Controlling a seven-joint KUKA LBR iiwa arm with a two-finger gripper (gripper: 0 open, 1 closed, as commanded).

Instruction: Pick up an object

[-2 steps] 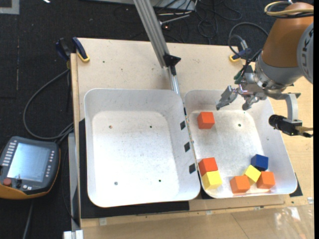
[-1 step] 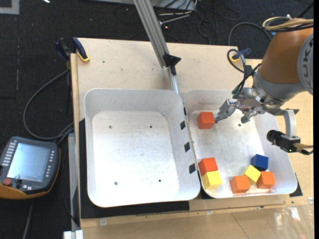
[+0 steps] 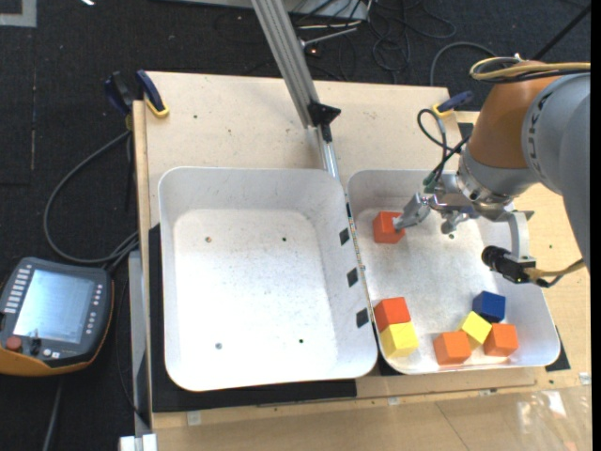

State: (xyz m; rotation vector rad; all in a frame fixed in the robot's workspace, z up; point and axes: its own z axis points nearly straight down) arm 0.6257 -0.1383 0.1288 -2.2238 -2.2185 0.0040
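The grey KUKA arm with its orange band (image 3: 512, 125) reaches in from the right over the right-hand shallow white bin (image 3: 540, 332), wrist low above the bin's upper half. The two-finger gripper (image 3: 409, 216) points left, its tip right at the small orange-red cube (image 3: 387, 226), which sits near the upper left corner of that bin, close to the wall shared with the neighbouring bin. One metal finger (image 3: 413, 212) touches the cube's upper right edge; whether the cube sits between both fingers can't be told from this angle, and whether they are spread or pressed together can't be told either.

Down at the near end of the same bin, more blocks: an orange cube (image 3: 392, 310) with a yellow cube (image 3: 398, 337) touching it just below, both by the left wall. Over to the right, a cluster: a blue cube (image 3: 489, 304), a second yellow cube (image 3: 476, 327) just beside it, an orange block (image 3: 453, 347) to the lower left and another orange block (image 3: 501, 339) to the lower right, all packed close.

The left-hand white bin (image 3: 188, 252) lies alongside, speckled with small dark marks. A grey and orange teach pendant (image 3: 52, 313) rests on the dark floor at far left, well apart from the bench
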